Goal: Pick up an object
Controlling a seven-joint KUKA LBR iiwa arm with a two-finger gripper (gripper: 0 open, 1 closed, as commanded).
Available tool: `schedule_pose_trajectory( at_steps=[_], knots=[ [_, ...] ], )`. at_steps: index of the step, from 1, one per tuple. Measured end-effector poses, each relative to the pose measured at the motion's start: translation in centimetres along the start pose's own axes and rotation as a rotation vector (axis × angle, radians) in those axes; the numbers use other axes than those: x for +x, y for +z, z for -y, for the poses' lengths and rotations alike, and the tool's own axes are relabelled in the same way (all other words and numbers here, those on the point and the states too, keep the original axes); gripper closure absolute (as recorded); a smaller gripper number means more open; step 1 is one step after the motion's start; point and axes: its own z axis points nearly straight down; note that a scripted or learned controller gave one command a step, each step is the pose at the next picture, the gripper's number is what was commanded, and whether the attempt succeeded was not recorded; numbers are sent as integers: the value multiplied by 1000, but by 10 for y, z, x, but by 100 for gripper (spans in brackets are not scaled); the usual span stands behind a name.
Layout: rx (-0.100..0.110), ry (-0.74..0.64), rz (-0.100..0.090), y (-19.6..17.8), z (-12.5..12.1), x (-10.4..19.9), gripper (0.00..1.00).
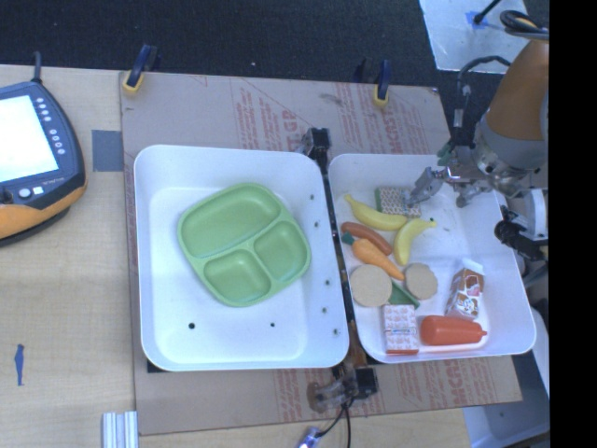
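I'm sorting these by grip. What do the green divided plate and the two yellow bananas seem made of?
Green divided plate: likely moulded plastic, an even matte colour with soft rounded compartment edges. Two yellow bananas: probably plastic toy food, uniformly coloured and smooth, though the picture is too coarse to be sure.

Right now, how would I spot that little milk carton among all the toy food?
Look in the right bin, the one crowded with toy food. Along its right side, just above the long red piece at the bottom edge, lies the carton. It is the white-and-brown box, tilted, unlike the pink-and-white box lower left.
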Motion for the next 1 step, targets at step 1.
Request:
schedule_pose_trajectory(
  at_steps=[1],
  knots=[
    [1,-1,0,12,4,75,0]
  ],
)
